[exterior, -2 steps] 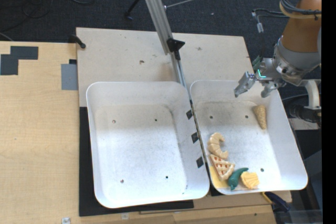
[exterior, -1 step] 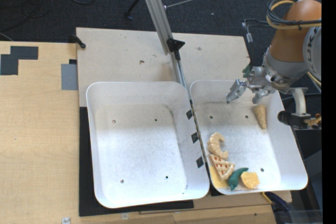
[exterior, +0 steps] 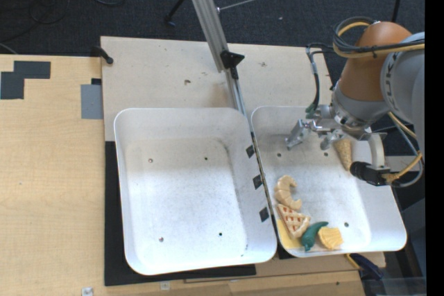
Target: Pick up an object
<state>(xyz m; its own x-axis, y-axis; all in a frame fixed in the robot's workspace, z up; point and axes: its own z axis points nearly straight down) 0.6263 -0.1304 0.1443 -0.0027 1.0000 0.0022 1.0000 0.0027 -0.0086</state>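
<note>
My gripper [exterior: 308, 140] hangs over the far part of the right bin [exterior: 361, 208], open, with bare bin floor showing between its fingers. A beige cone-shaped piece [exterior: 343, 153] lies just right of the right finger, partly under the wrist. Along the bin's left wall lie a pale croissant-like piece [exterior: 286, 189] and a waffle-patterned wedge [exterior: 294, 222]. A green piece [exterior: 311, 233] and a yellow corn-like piece [exterior: 331, 239] rest in the near corner.
The left bin [exterior: 180, 184] sits beside the right one, with a black-clipped divider edge [exterior: 255, 173] between them. A slanted metal pole [exterior: 211, 24] rises behind the bins. The arm's orange band [exterior: 371, 62] and cables fill the right side.
</note>
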